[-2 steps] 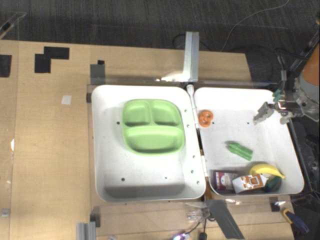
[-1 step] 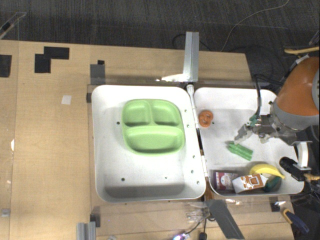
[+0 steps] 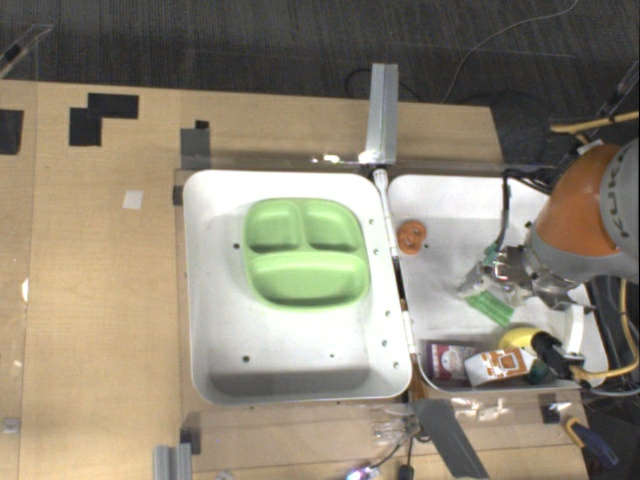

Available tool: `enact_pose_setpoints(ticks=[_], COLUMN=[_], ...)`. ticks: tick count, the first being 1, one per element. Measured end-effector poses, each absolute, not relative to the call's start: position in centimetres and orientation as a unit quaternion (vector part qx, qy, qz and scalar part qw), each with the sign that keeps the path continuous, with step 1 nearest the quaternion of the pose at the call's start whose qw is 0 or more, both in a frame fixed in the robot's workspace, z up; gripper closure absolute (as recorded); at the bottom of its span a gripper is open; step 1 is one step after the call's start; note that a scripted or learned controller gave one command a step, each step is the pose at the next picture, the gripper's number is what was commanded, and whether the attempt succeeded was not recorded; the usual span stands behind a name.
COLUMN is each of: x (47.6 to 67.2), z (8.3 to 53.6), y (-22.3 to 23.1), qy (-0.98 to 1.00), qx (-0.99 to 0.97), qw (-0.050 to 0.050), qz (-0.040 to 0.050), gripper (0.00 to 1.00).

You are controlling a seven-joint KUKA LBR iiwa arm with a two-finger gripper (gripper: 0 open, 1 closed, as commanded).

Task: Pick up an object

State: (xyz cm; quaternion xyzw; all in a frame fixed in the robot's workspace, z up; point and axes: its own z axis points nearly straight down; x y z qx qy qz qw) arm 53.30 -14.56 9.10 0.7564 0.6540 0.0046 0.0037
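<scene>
Gripper (image 3: 488, 280) low in the right bin (image 3: 450, 198), reaching in from the right over a flat green item (image 3: 492, 308) lying on the bin floor toward the near side. Cannot tell from this angle whether spread or pressed together: too small, too much glare around the metal tip. Green item seemingly just under and nearer than the tip, possibly touching, but not clearly between anything. Plenty to go wrong from here. Flat and thin, so likely to slip out or stay down if pinched only at an edge. Crowded near wall too: a brown and white packet (image 3: 500, 366), a dark packet (image 3: 450, 358) and a yellow item (image 3: 518, 338) packed close by, easy to nudge or snag on a lift. Small orange round thing (image 3: 411, 234) at the far left of the same bin, well apart, safe. Left bin (image 3: 220, 268) with its green divided tray (image 3: 305, 251) out of the way.
</scene>
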Motion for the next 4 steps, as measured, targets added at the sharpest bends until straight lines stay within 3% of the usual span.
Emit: enact_pose_setpoints(ticks=[1,2,3,4], x=[53.7,53.1,57.5,52.7], z=[10.3,22.6,21.0,20.6], y=[-14.3,-8.7,-3.2,-0.8], qy=[0.655,0.668,0.632,0.674], qx=[0.756,0.744,0.775,0.739], qw=[0.006,0.002,0.000,0.001], qz=[0.0082,0.0020,0.0003,0.0011], gripper=[1.00,1.00,1.00,1.00])
